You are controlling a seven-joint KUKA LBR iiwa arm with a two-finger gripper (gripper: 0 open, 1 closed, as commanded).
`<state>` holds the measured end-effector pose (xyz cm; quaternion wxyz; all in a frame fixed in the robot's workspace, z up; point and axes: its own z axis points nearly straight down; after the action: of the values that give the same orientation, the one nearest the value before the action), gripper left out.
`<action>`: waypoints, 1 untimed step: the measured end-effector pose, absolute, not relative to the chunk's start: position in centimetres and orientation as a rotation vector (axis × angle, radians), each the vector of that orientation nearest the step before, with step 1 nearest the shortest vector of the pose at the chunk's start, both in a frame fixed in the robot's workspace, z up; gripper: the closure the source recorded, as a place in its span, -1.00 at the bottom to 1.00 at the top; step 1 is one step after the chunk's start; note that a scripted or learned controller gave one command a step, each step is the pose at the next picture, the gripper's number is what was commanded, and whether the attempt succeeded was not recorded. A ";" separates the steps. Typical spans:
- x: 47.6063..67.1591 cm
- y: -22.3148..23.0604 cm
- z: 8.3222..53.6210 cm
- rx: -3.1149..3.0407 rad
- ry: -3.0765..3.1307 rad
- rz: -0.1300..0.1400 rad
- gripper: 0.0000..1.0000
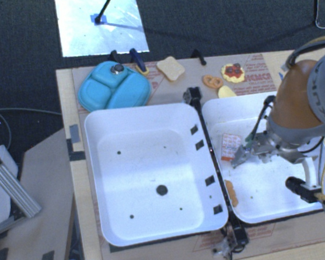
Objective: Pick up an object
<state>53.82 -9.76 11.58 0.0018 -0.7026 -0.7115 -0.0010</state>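
Observation:
In the right bin (277, 203), a small white packet with red print (230, 144) lies flat near the left wall. A brown, biscuit-like piece (231, 193) lies lower down against the same wall. My gripper (242, 157) hangs low over the right bin, pointing left, its tip just below and right of the packet. I cannot make out whether it touches the packet. The grey arm with its orange band (300, 100) reaches in from the right. A small dark round object (161, 189) sits on the floor of the left bin (110, 133).
Behind the bins on the bench lie a blue sectioned tray (113, 86), a toast slice (171, 68), a pretzel (212, 81), a small pizza toy (233, 72) and a yellow piece (226, 91). A black divider strip (207, 144) runs between the bins.

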 end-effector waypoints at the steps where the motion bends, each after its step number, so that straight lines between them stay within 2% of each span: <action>1: 60.5 -13.5 8.9 -2.217 -2.232 -0.014 -1.00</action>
<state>60.48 -13.55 8.85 -0.0023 -0.7046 -0.7096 -0.0045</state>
